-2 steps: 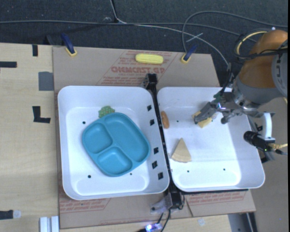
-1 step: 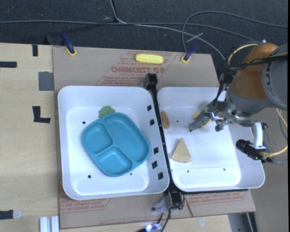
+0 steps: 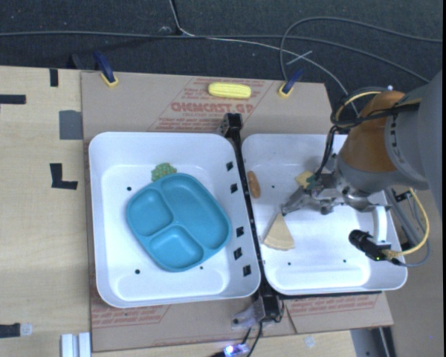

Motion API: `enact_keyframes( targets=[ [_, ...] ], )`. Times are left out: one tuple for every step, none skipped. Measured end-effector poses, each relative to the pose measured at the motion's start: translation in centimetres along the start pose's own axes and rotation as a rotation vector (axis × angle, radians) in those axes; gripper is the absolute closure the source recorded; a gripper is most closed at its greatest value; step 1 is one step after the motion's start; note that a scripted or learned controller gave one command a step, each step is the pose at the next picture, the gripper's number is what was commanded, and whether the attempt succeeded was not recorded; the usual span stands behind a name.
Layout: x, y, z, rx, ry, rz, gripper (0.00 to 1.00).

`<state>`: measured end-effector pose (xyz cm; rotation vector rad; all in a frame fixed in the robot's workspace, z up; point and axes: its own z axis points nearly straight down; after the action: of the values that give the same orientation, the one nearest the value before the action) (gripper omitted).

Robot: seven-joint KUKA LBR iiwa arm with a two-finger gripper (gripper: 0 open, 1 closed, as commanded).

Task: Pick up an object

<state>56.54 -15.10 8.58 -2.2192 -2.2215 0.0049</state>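
Observation:
My gripper [image 3: 297, 201] is low over the middle of the right bin [image 3: 320, 274], reaching in from the right. A tan wedge-shaped piece [image 3: 279, 235] lies just below and left of its tip, apart from it. A small yellow piece [image 3: 305, 178] sits close above the gripper, partly hidden by the wrist. A small orange-brown sausage-like piece [image 3: 253, 184] lies by the bin's left wall.
The left bin [image 3: 108, 199] holds a blue divided plate [image 3: 178, 222] with a small green broccoli-like piece [image 3: 163, 172] at its upper edge. A yellow corn cob [image 3: 229, 90] lies on the cardboard behind the bins. Cables hang around the arm at right.

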Motion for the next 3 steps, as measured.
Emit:
enact_keyframes(
  targets=[
    [0.0,0.1,0.0,-0.004,0.000,0.000,0.00],
    [0.0,0.1,-1.1,-0.007,-0.002,0.000,1.00],
    [-0.9,0.6,-6.1,-0.006,0.000,0.001,1.00]
  ],
)
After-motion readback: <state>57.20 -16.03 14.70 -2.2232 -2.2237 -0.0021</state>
